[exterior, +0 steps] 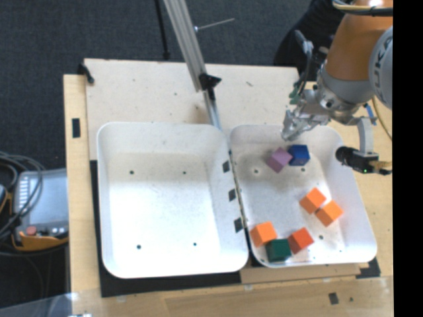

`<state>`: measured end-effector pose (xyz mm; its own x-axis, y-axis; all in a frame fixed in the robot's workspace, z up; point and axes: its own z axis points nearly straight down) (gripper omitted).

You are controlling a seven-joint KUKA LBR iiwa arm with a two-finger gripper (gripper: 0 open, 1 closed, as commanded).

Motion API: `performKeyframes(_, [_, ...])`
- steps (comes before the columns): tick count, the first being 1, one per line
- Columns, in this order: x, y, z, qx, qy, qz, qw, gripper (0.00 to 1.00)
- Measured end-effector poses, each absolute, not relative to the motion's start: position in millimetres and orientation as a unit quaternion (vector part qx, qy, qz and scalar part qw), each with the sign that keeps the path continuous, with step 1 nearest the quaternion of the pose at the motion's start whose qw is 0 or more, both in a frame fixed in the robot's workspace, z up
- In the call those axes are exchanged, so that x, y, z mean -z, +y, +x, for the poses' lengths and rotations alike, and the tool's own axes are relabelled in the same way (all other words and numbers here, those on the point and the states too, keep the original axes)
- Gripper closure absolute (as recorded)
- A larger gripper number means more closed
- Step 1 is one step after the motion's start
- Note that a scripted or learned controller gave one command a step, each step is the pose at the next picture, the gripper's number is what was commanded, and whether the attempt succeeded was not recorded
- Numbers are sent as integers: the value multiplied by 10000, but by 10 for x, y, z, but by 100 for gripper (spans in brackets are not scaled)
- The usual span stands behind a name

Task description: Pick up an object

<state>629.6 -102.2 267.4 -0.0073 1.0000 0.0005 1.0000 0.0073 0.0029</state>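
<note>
Blue cube (299, 154) and purple cube (279, 159) touching, beneath metal gripper (291, 133).

A slanted aluminium rail (187, 41) crosses the desk (145, 88) toward the seam between the bins. A grey box (36, 200) with cables (10, 167) sits left of the desk, on dark carpet (66, 18).

Left bin (165, 197): open floor, unobstructed from above. Right bin (264, 190): purple block (279, 159) touching blue block (299, 154) near the far wall; two orange blocks (321, 206) at right; orange block (264, 232), green block (279, 249) and red-orange block (301, 239) crowd the near wall. Centre floor open. A slanted metal post (192, 51) stands behind the bins.
</note>
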Motion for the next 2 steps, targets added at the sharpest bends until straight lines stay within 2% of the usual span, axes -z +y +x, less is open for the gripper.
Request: performKeyframes(2, [-2574,109,6582,-8,7095,7047,9,100])
